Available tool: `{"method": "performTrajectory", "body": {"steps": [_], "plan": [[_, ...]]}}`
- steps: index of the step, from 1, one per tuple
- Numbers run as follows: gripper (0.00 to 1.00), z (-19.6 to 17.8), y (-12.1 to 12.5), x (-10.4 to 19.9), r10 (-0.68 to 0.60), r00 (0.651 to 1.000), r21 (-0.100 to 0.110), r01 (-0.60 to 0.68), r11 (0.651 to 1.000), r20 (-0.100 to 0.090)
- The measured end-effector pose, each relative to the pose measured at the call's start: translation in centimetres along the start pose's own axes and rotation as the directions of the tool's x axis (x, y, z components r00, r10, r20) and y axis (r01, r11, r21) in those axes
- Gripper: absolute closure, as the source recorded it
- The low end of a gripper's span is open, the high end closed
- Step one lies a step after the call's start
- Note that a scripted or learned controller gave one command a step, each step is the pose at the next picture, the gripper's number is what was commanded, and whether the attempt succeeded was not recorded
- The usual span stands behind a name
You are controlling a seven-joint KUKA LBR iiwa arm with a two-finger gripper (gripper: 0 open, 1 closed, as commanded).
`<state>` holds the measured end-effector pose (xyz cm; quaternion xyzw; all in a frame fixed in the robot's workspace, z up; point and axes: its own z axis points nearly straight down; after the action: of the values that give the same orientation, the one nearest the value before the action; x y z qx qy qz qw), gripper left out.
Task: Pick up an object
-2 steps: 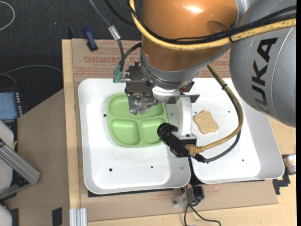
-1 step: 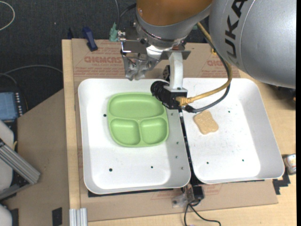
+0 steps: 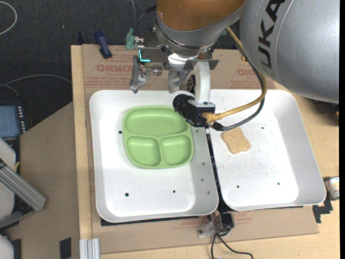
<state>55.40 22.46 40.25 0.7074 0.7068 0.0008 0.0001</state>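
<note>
A green plate (image 3: 158, 136) with three compartments lies in the left bin (image 3: 108, 188), toward its far side. A small tan, biscuit-like piece (image 3: 236, 141) lies flat in the right bin (image 3: 280, 166), near its left wall. My gripper (image 3: 156, 83) hangs over the far rim of the left bin, just beyond the green plate. Its two fingers stand apart, open, with nothing between them.
A black fitting with a yellow cable (image 3: 190, 111) hangs from the wrist over the divide between the bins. The bins sit on a cardboard sheet (image 3: 81, 90). A blue clip (image 3: 102, 44) lies at the sheet's far left corner.
</note>
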Motion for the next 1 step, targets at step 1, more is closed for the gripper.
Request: {"method": "performTrajectory", "body": {"steps": [1], "plan": [[0.0, -8.43, -4.39, -1.99, -0.002, 1.0, -0.008, 0.002, 1.0, -0.004]]}}
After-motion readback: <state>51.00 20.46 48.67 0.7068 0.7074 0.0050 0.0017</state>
